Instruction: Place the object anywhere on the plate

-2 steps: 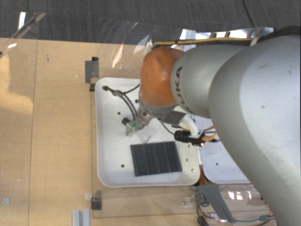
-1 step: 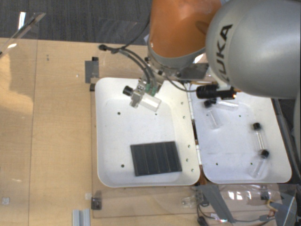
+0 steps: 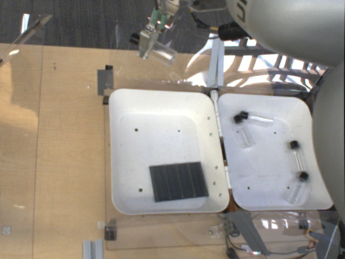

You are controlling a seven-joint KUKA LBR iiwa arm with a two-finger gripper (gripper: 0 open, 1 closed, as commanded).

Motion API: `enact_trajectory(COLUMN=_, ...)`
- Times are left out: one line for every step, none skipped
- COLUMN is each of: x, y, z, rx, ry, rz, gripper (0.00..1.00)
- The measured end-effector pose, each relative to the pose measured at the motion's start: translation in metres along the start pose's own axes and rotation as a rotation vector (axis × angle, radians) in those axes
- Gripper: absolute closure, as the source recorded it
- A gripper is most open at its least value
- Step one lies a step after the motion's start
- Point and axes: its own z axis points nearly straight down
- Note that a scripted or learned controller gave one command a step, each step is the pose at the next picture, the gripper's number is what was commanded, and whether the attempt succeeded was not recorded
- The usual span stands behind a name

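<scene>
The plate (image 3: pixel 179 181) is a dark grey ribbed rectangle lying in the front part of the left bin (image 3: pixel 124 144). My gripper (image 3: pixel 155 35) hangs high at the top of the view, beyond the left bin's far edge. It is shut on a clear vial (image 3: pixel 159 50) with a black cap at its left end, and the vial lies crosswise under the fingertips. Three more clear vials with black caps lie in the right bin (image 3: pixel 318 198): one at the far left (image 3: pixel 242 124), two on the right side (image 3: pixel 295 152) (image 3: pixel 299 183).
A grey divider post (image 3: pixel 215 63) stands between the bins at the back. A small dark bracket (image 3: pixel 105 80) sits by the left bin's far left corner. Bare wooden bench (image 3: pixel 54 144) stretches to the left of the bins.
</scene>
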Motion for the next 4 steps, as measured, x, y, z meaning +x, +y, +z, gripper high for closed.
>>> enact_trajectory(x=0.047, y=-0.030, z=0.133, rx=0.008, ry=0.007, rz=-0.015, gripper=1.00)
enact_trajectory(x=0.013, y=-0.009, z=-0.001, rx=-0.001, ry=-0.001, rz=-0.155, gripper=1.00)
enact_trajectory(x=0.074, y=-0.046, z=0.155, rx=0.006, ry=0.008, rz=-0.265, gripper=1.00)
enact_trajectory(x=0.008, y=-0.006, z=0.223, rx=0.006, ry=0.006, rz=-0.084, gripper=1.00)
